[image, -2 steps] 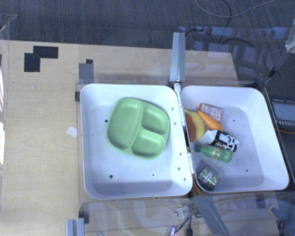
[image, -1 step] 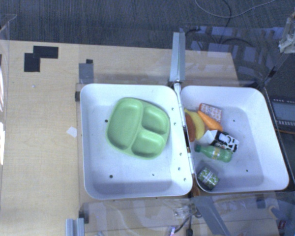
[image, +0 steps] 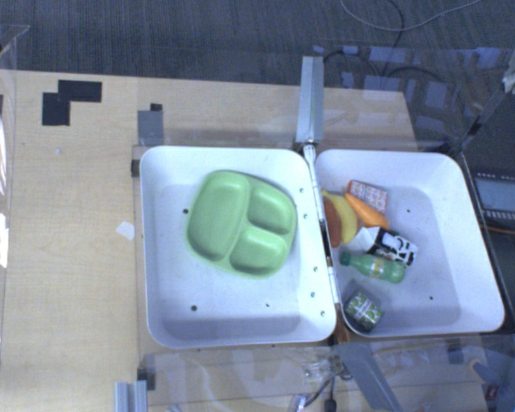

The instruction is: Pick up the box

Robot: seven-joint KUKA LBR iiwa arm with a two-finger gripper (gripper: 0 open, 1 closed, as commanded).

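The box is small, reddish-brown with a white label, and lies flat near the back left of the right bin. It rests just behind an orange carrot-shaped item. A black-and-white cow-patterned carton lies in front of the carrot.
The left bin holds a green divided plate. In the right bin, a yellow banana and a reddish item lie by the left wall, a green bottle sits at the centre, and a dark round can is at the front left.
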